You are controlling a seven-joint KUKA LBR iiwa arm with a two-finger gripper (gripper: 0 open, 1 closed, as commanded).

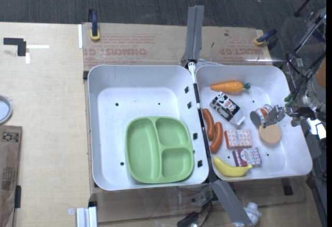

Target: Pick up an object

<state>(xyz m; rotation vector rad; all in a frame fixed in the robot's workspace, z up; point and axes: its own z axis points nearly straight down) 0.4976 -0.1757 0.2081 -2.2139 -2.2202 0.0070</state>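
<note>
The tabletop (46, 80) carries two white bins: the left bin (104, 85) holds a green divided plate (160, 149), the right bin (280, 78) everything worth picking. Largest there are the carrot (227, 86) and banana (231, 167), then two sausages (212, 130), a black-and-white carton (224, 106), two small boxes (238, 139), a tan disc (270, 134) and a tin can (259, 116). The hand (281, 114) hovers at the bin's right side, just beside can and disc; how wide it stands I cannot tell. Crowded so, I judge it could nudge the can away or catch the bin wall.

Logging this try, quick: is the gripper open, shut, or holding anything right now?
Gripper: cannot be told; it sits at the right bin's right side, near the can.
</note>
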